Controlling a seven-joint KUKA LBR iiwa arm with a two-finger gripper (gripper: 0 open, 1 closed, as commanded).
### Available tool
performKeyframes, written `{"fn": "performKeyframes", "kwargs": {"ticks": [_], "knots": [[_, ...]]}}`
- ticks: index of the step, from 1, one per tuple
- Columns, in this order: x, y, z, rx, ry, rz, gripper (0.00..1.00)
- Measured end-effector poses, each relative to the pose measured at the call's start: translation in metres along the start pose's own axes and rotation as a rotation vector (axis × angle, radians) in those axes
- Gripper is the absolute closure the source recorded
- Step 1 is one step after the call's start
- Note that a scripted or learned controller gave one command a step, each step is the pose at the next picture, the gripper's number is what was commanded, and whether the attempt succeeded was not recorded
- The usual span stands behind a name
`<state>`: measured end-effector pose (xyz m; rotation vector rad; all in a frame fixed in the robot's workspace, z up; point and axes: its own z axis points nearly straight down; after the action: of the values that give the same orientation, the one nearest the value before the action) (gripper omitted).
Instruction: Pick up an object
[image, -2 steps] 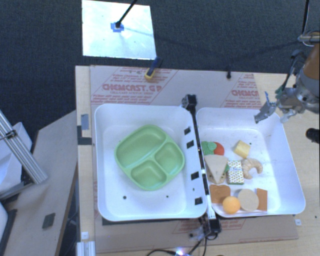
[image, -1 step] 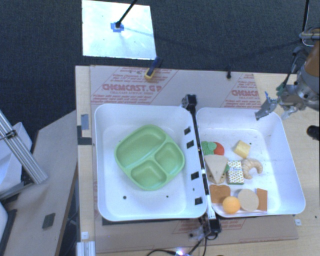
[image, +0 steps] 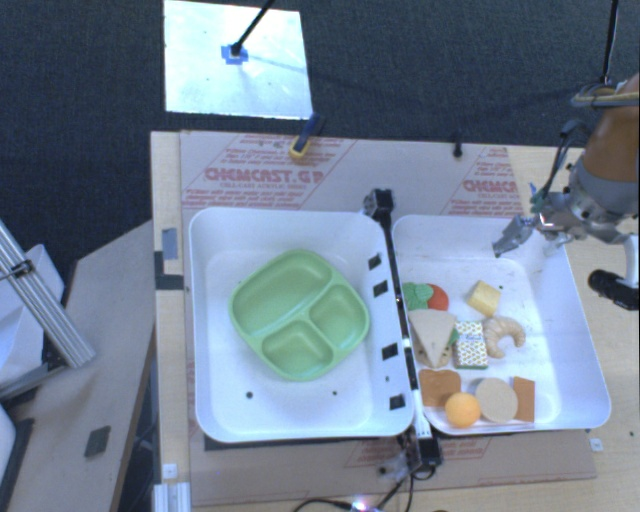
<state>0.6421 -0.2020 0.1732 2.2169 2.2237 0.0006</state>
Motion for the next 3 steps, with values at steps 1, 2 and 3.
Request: {"fn": "performKeyframes", "kwargs": {"ticks": [1,2,3], "knots": [[-0.003,-0.001,0.042,0.002,0.000,0.001,0.00],[-0.002,0.000,0.089,0.000,0.000,-0.002,0.00],[-0.003,0.001,0.077,-0.004,-0.001,-0.003,1.00]]}}
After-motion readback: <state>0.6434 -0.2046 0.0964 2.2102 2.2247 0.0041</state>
